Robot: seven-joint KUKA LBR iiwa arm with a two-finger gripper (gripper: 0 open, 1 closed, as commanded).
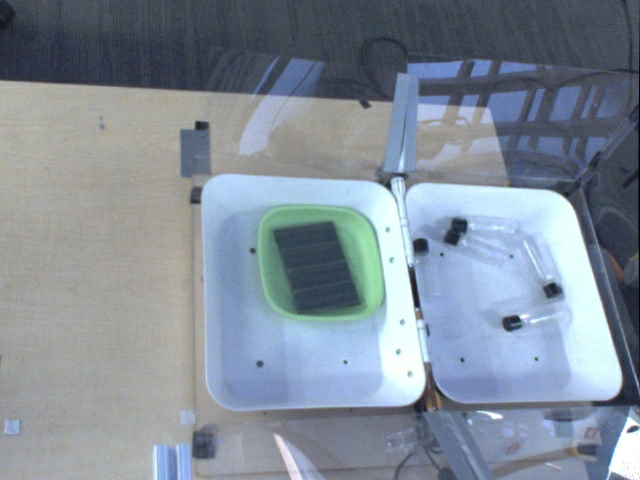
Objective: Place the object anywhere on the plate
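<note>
A green square plate sits in the left white bin, toward its upper middle. A dark grey ribbed rectangular block lies flat on the plate, slightly tilted. In the right white bin lie three clear tubes with black caps: one at the upper left, one at the right, one lower.
A small black piece lies near the right bin's left wall. A grey metal bar stands behind the seam between the bins. A grey bracket lies on the wooden bench at the upper left. Clear panels and cables are at the back right.
</note>
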